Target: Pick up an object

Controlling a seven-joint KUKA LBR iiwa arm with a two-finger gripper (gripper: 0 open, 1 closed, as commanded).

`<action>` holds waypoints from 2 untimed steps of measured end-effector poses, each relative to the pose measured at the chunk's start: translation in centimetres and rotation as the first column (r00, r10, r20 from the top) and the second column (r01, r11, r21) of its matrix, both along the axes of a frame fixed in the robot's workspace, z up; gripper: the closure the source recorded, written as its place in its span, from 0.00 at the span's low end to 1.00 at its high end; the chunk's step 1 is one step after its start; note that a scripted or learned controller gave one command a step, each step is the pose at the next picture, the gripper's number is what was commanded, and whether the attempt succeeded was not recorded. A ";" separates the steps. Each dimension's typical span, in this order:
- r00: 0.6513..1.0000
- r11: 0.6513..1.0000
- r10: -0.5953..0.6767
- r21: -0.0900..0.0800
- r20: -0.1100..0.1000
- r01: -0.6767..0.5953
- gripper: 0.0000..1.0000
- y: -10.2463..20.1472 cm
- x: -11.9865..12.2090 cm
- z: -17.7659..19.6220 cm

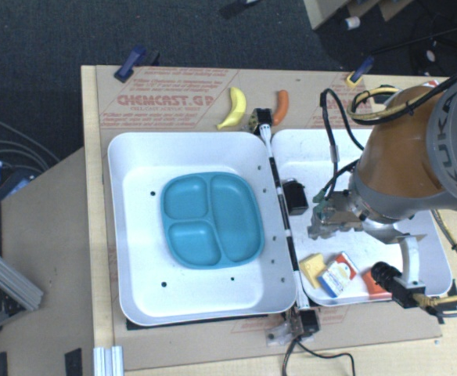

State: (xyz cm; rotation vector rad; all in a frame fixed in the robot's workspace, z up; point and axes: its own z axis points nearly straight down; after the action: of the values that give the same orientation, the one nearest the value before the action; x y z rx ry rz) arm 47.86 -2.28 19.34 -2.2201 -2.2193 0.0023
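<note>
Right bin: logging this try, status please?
Tool low over right bin. Yellow block and small carton lie at bin's near edge, ungrasped. Arm's bulk covers the bin's far side.

- A robotics lab or test cell, not a home: a grey and orange industrial arm [412, 159] reaches over a plywood bench [95, 233] from the right.
- Two shallow white bins [127, 171] sit side by side on the bench, fixed with black brackets.
- Loose black cables [334, 131] trail over the right bin and the near edge.
- Dark carpet [72, 22] lies beyond the far side, with aluminium framing [9, 276] at the left.
</note>
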 end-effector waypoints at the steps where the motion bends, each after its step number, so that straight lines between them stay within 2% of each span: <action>1: 1.000 1.000 0.001 -0.001 0.004 -0.001 1.00 -0.8 6.6 2.2; 2: 1.000 1.000 0.002 -0.001 0.004 -0.002 1.00 2.5 14.0 4.7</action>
State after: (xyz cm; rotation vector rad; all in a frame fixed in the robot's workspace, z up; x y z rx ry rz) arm 61.84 0.18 24.00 -2.2206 -2.2237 -0.0014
